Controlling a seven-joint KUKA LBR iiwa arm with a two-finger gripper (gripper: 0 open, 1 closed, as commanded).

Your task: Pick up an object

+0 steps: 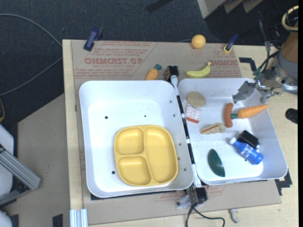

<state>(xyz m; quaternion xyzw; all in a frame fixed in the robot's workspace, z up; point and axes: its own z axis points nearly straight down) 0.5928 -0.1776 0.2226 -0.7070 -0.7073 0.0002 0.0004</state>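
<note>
The end effector (255,90), fingers apart and holding nothing, hovers; the carrot (252,111) lies at its six o'clock, long axis running three-to-nine.

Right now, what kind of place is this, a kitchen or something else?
Probably a robot test bench in a lab, not a kitchen. A pincer on a grey arm reaches over a white bin of what look like toy foods, such as a carrot, and loose cables run along the dark floor.

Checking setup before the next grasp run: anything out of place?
Yes. A banana, an orange ball and a small carrot toy lie on the bench behind the bins, outside them. The gripper hangs over the right bin.
</note>
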